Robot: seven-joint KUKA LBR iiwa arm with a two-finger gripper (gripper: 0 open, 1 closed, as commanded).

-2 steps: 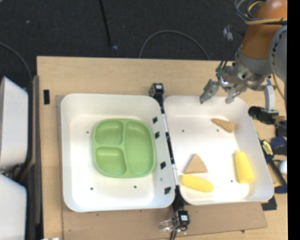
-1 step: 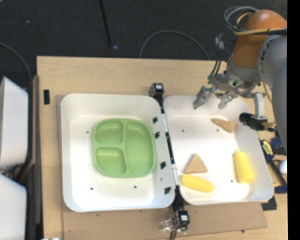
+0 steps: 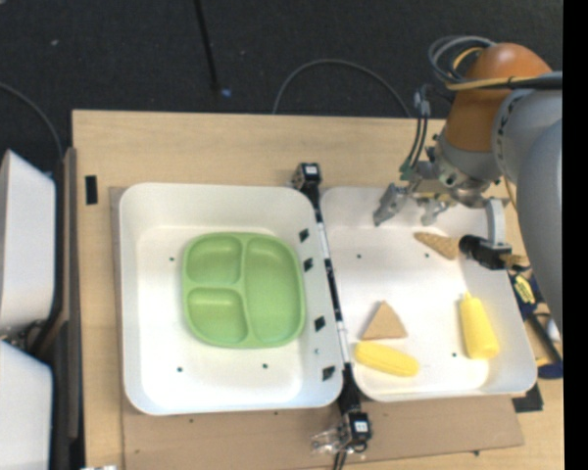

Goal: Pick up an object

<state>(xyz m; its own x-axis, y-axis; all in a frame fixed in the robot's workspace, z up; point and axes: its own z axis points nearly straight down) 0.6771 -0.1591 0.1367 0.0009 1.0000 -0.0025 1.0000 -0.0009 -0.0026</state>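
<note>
Near edge of the right bin (image 3: 529, 385): a yellow corn cob (image 3: 387, 360) lies across, touching or just beside the tan wedge (image 3: 383, 323) behind it. A second corn cob (image 3: 478, 326) lies lengthwise to the right, apart from both. Farther back, a small tan piece (image 3: 437, 244) sits near the bin's far right, just beside the arm's tooling. The left bin (image 3: 137, 292) holds a green divided plate (image 3: 243, 289), well away from the arm.

Handling guess: the cobs look like toy plastic, so light, stiff, smooth and prone to roll; best taken across the middle of the barrel. The wedge looks flat and low, harder to pinch; take it across two sloped sides. The small tan piece is closest to the tool but thin.

The gripper (image 3: 417, 200) hangs over the far left part of the right bin, above bare floor, jaws spread apart with nothing between them. The arm comes in from the far right, orange band high above the wrist, tool pointing down and leftward. No object is under the jaws yet; the worktop beyond the bins is bare wood.
</note>
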